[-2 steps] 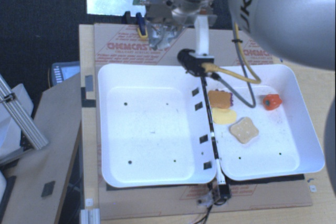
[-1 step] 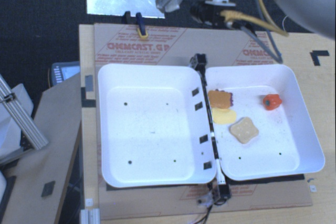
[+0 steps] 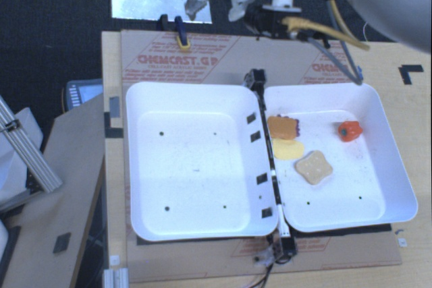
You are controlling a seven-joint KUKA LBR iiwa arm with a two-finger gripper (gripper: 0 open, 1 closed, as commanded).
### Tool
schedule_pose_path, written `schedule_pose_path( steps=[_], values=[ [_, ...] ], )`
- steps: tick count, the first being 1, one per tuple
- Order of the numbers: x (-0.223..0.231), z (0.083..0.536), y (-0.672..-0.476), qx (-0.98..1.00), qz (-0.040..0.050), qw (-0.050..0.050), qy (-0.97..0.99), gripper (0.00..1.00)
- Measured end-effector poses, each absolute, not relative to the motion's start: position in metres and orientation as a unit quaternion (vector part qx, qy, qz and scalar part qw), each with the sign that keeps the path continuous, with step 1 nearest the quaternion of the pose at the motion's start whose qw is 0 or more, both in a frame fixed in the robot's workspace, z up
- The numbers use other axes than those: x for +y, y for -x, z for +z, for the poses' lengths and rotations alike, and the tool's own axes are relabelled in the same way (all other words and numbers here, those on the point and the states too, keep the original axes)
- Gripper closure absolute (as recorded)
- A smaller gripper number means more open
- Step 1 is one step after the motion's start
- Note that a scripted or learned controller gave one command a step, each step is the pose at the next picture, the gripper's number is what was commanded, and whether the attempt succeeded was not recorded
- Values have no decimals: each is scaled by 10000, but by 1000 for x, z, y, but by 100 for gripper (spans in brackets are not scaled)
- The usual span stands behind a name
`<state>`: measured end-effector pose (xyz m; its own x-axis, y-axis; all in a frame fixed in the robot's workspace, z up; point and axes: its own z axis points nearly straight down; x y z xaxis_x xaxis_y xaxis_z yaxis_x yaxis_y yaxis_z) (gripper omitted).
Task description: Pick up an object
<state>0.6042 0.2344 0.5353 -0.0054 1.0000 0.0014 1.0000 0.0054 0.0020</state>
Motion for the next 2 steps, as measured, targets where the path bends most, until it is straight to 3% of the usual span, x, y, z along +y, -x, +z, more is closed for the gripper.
schedule_pose_path(
  steps=[1, 2],
  values=[
    [235, 547, -604, 7105, 28, 7, -7037, 100],
    [235, 547, -604, 7111, 22, 4, -7031, 0]
  ],
)
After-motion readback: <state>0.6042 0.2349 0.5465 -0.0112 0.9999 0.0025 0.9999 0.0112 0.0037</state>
